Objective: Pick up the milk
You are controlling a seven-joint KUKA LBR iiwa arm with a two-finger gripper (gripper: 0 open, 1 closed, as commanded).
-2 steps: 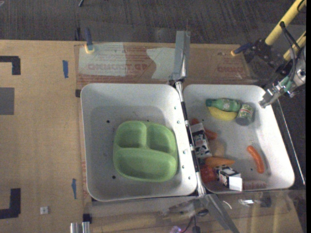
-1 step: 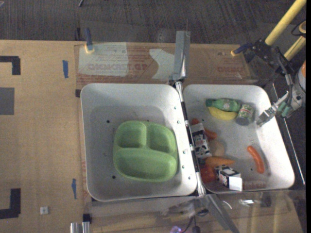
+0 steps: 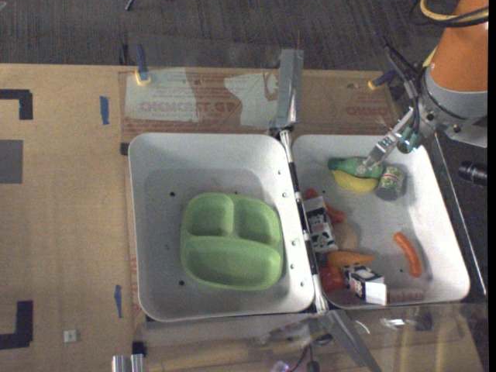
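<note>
1. The gripper [image 3: 377, 153] hangs over the far part of the right bin [image 3: 442, 231], its tip just above a green bottle [image 3: 353, 165]; its state is too blurred to tell.
2. A banana [image 3: 353, 182] lies against the bottle, a can [image 3: 391, 181] just beside them.
3. The milk [image 3: 318, 225] lies along the bin's left wall, well apart from the gripper.
4. A sausage [image 3: 408, 254] lies toward the right edge; a small carton [image 3: 366, 284], possibly juice, sits at the near edge.
5. The left bin [image 3: 155, 169] carries a green tray [image 3: 231, 241].
</note>
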